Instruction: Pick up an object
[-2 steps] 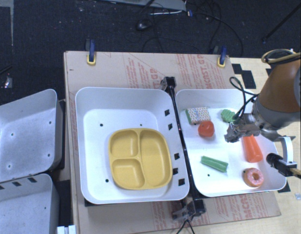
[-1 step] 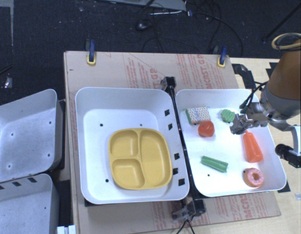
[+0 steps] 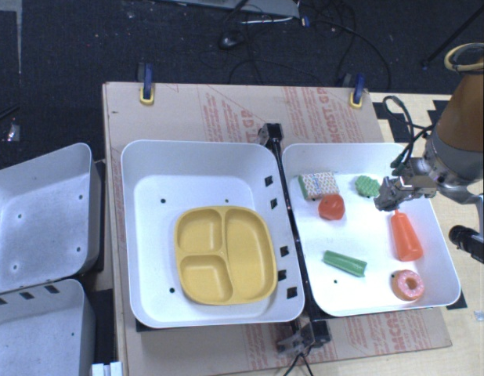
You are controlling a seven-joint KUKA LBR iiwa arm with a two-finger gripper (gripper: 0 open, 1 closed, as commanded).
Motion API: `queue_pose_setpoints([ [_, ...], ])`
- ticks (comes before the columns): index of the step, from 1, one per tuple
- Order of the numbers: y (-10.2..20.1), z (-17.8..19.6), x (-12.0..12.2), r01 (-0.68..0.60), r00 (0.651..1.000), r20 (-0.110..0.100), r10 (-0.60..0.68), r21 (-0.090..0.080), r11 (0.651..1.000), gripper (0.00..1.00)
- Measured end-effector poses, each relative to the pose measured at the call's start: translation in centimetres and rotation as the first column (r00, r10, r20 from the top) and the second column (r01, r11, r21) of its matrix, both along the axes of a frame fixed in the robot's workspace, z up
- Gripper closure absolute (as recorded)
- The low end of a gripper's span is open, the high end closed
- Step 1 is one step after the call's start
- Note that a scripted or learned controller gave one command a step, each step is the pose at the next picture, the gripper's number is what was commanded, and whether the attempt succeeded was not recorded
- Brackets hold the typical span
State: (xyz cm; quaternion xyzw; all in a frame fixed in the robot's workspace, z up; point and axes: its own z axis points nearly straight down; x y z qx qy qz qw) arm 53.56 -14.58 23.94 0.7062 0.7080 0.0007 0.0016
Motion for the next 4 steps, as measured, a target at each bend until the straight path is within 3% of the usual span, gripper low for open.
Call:
queue_pose_setpoints([
  [1,4.6,0.4,-0.7,-0.005,1.0,-0.004,0.005,0.003,1.0,1.0],
  [4,22.0,0.4,-3.0,-0.007,1.0,-0.005,0.007,0.003,1.0,1.0],
])
